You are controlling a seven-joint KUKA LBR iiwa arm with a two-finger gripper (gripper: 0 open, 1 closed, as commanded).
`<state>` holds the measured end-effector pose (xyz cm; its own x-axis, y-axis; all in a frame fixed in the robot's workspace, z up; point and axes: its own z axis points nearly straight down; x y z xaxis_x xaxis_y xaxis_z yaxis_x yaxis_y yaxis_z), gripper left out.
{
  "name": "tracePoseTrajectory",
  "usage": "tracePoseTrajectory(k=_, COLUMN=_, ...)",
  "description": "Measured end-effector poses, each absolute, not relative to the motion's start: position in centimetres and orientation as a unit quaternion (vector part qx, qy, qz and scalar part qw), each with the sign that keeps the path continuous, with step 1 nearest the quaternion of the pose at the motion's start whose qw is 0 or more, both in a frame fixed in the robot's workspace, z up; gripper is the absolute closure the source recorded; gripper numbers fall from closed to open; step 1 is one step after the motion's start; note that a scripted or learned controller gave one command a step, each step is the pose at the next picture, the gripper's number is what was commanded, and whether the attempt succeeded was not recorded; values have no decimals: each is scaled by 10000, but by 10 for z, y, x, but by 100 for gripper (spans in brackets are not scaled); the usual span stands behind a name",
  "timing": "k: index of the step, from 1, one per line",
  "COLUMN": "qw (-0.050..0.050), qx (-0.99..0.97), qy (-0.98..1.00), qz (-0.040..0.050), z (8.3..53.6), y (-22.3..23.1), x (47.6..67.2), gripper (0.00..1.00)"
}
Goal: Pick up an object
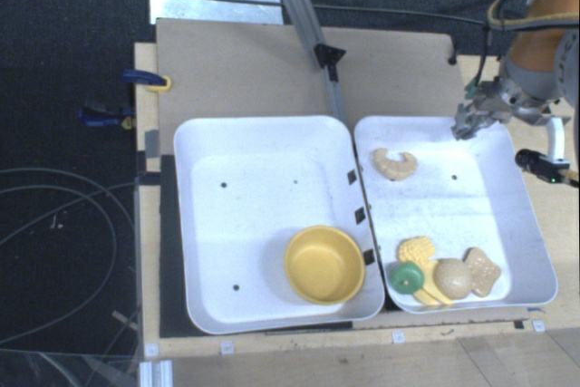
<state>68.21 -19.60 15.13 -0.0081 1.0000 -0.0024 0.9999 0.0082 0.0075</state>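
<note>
A: Where is the hand?
B: Upper right of the frame, at the far rim of the right bin. It is small and dark; I cannot tell how it stands.

A: Is anything in it?
B: Nothing I can see.

A: What lies in that bin?
B: A pale curled piece near its upper left, apart from the rest. At the lower edge a cluster: a yellow ridged piece, a green disc just below it, a tan round lump and a tan biscuit, all touching or close.

A: And the left bin?
B: A yellow bowl, upright, in its lower right corner.

A: The desk?
B: Brown board under both bins.
</note>
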Motion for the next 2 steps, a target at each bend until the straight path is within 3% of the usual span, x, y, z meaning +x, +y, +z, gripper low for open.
tracePoseTrajectory(k=2, qw=22, qx=7042, qy=7100, qz=14, z=218, y=-195, x=684, gripper=100)
